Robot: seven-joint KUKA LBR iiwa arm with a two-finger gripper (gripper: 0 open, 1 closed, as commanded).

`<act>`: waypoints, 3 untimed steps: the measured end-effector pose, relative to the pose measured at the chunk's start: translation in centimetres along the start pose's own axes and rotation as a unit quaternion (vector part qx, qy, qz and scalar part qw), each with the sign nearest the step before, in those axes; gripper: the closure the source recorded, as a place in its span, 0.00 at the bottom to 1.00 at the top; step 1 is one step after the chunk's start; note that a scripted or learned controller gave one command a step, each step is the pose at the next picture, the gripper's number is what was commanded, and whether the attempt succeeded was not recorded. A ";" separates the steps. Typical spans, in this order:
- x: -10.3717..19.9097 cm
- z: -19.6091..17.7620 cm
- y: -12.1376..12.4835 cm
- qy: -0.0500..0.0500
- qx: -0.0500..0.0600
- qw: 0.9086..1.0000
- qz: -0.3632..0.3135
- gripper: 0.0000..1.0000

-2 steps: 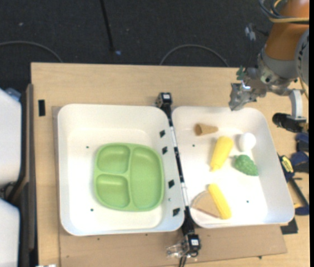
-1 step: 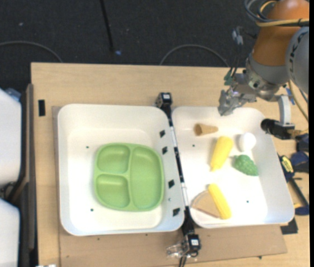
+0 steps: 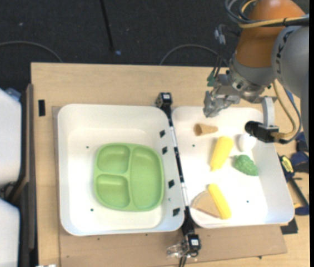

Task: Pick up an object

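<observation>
My jaws (image 3: 213, 108) hover at right bin's (image 3: 268, 209) far edge, just above cone-shaped piece (image 3: 205, 129); grip state unclear. No legible writing anywhere.

Divided plate (image 3: 129, 177) in left bin (image 3: 79, 121) — food pieces (image 3: 221, 152) in right bin (image 3: 268, 199).

Green divided plate (image 3: 129, 176) in left white bin (image 3: 73, 121), wooden bench (image 3: 101, 74)
</observation>
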State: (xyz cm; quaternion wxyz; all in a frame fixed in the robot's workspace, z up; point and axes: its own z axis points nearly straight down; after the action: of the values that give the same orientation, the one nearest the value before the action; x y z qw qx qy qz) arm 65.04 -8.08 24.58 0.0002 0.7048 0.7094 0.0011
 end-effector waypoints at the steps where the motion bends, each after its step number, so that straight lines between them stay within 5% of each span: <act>1: 5.1 -1.0 -1.1 0.000 0.000 1.000 0.000 1.00; 3: 15.4 -0.5 -3.3 0.000 0.002 1.000 0.000 1.00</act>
State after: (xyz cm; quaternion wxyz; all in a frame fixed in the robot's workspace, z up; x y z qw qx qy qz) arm 61.61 7.34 25.11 -0.0009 0.7045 0.7098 -0.0001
